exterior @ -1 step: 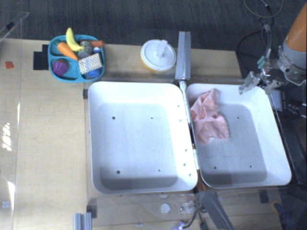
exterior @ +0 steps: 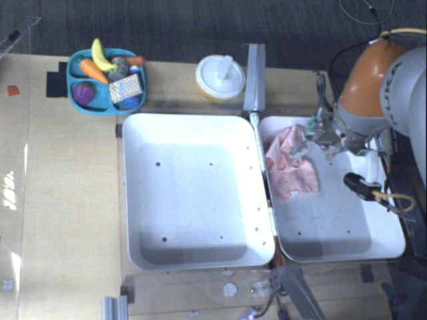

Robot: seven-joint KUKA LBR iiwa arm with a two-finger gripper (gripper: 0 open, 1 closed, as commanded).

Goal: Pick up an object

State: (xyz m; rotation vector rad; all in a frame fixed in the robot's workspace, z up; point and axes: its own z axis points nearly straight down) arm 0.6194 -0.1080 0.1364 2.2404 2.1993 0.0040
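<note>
A crumpled pink cloth lies in the upper left part of the right bin, close to the wall it shares with the left bin. My gripper reaches in from the right and hangs at the cloth's upper right edge, right over or against the fabric. The grey wrist and orange band rise behind it.
The left bin stands beside the right one. Behind the bins sit a white lidded cup and a blue tray of toy food. A black cable end hangs over the right bin's right side.
</note>
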